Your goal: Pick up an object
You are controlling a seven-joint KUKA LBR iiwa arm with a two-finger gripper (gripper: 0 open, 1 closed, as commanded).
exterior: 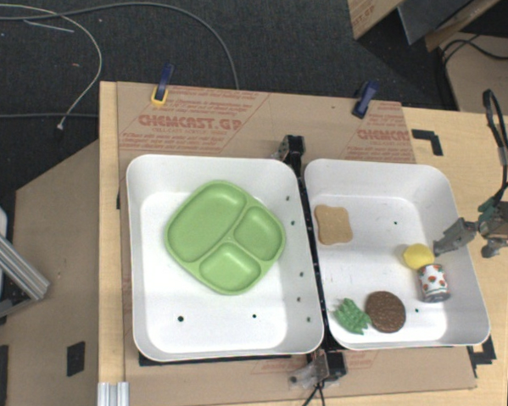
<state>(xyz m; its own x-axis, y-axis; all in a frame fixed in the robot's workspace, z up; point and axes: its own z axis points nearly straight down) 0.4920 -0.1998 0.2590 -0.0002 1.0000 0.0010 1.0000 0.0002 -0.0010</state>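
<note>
I see five small things in the right bin (383, 175). A yellow ball (417, 256) lies near the right wall, with a small can (434, 283) touching it just below, on its side and tilted. A brown disc (386, 311) sits toward the front edge, and a green toy (351, 316) lies just beside it on the left, close to the front left corner. A tan bread slice (333, 225) rests against the left wall, well apart from the rest.

The middle and back of this bin's floor are bare, so there is open room there. The ball and can are crowded against the right rim; the disc and green toy have little space between them and the front rim.

The left bin (147, 303) holds a green tray (225, 236) with three compartments, set at a slant near the middle, with bare floor all around it.

The gripper (469, 235) shows at the right rim of the right bin, just beside and above the ball, reaching in from the right. I see nothing between its fingers, and I cannot tell how far apart they stand.
</note>
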